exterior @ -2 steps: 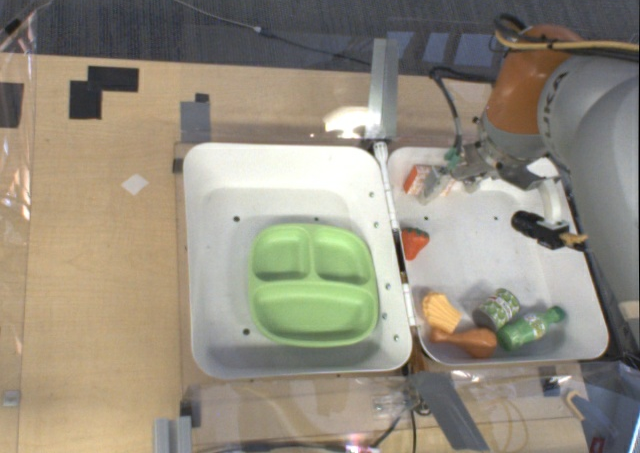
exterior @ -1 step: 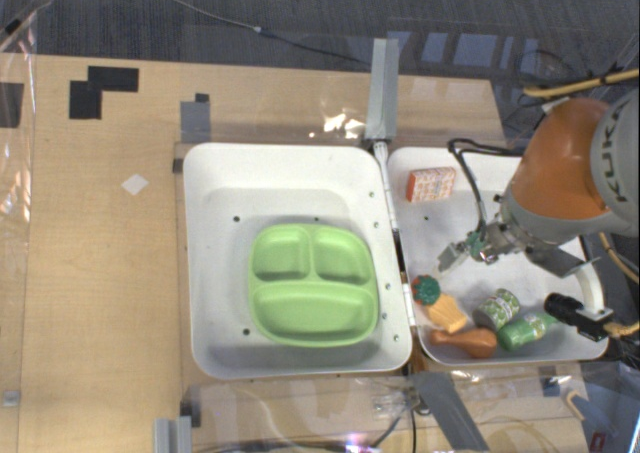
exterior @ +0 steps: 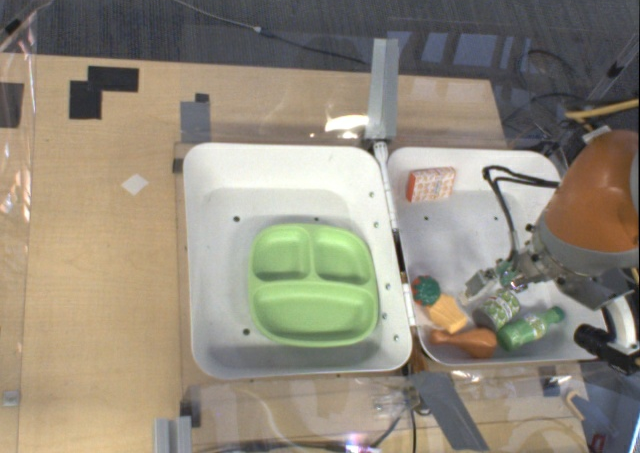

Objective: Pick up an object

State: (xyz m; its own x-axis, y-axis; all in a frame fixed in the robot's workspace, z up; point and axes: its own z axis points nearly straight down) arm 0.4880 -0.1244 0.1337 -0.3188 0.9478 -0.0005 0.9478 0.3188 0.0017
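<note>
Here the claw [exterior: 490, 286], its state impossible to tell, hovers over a green bottle [exterior: 528, 328]: light, stiff, slippery, best gripped across its middle

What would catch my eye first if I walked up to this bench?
Probably the bright green divided plate, lying alone in the middle of the left bin. Next, the arm's big orange band at the right, hanging over the right bin, where a green bottle, a drumstick toy and other small toys cluster along the near edge. A small red and white box lies apart at the far end.
</note>
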